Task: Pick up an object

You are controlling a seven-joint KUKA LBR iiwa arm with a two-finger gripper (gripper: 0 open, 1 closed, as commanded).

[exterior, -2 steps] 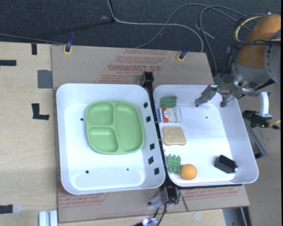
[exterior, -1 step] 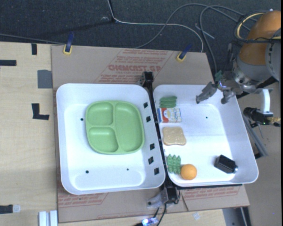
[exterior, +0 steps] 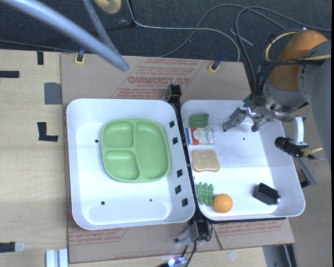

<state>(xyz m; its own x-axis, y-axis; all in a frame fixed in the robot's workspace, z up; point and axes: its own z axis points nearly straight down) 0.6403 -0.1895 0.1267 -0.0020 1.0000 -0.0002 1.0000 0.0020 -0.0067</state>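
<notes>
My bench (exterior: 22, 166) carries a cardboard sheet (exterior: 156, 77), and on it two shallow white bins sit side by side, touching along a black clip line.

Left bin (exterior: 80, 204): it holds one green divided plate (exterior: 136, 150) with three compartments, lying flat near the bin's centre.

Right bin (exterior: 286, 182): it holds five small objects. Four of them lie in a column along the wall nearest the left bin. From far to near these are a green ridged piece (exterior: 199, 120), a small white carton with red and blue print (exterior: 200, 136), a tan slice of toast (exterior: 205, 161), and a green leafy piece (exterior: 205, 192). An orange ball (exterior: 222, 203) lies just beside the leafy piece. A black block (exterior: 266, 194) lies apart, near the bin's near right corner.

My arm (exterior: 300, 60) enters from the right. My claw (exterior: 244, 122) hangs over the far part of the right bin with its fingers spread wide. Nothing is between them. The carton is the nearest object, a short way to the claw's left.
</notes>
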